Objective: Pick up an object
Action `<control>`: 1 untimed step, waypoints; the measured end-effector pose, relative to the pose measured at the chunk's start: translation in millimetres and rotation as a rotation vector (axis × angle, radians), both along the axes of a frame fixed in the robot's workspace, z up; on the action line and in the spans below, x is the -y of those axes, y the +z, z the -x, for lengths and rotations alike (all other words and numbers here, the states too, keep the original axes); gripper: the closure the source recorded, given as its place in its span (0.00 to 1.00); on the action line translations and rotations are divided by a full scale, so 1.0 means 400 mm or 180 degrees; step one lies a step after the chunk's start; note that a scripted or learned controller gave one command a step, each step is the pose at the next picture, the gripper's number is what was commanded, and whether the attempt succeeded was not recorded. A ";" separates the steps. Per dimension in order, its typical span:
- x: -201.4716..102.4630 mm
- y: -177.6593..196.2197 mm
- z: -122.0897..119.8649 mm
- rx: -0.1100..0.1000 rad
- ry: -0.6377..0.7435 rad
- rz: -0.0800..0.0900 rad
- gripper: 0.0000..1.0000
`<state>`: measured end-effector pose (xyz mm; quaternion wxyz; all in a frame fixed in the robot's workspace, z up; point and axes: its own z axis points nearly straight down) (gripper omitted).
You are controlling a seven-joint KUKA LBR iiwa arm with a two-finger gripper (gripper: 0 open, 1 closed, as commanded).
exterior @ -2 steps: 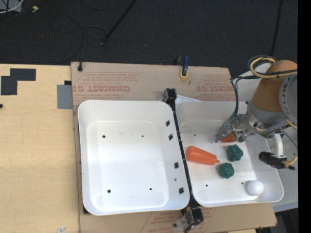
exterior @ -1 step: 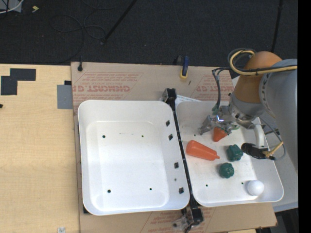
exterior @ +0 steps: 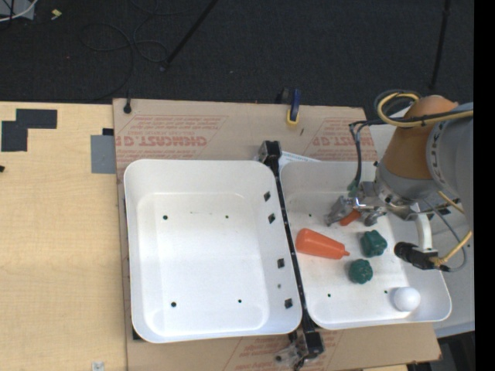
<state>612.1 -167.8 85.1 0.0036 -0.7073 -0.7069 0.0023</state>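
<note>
While your claw [exterior: 346,213] hangs low over the right bin [exterior: 309,182], near its back half, you can see a small orange-red piece right at the metal fingertips, but the picture is too coarse to tell whether the fingers are spread or closed, or whether that piece is caught between them. Just in front of the claw and a little to its left lies an orange cone-shaped toy [exterior: 319,244], like a carrot, on its side with the tip pointing right. To the right of that tip sit two dark green lumps: one [exterior: 373,243] just below the wrist, the other [exterior: 359,270] nearer the front and close beside the first. A white ball [exterior: 404,298] rests in the front right corner of the same bin, apart from the green lumps. Your arm [exterior: 433,153] comes in from the right, grey with an orange band, with cables looping around the wrist. Beyond a black divider, the left bin [exterior: 139,207] sits side by side with the right one. Both bins rest on a sheet of cardboard [exterior: 193,130] laid on the pale wooden tabletop [exterior: 54,246].
</note>
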 end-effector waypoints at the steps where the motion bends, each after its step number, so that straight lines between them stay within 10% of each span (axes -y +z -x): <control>1: -0.087 0.000 -0.081 0.0015 0.0013 0.0001 0.00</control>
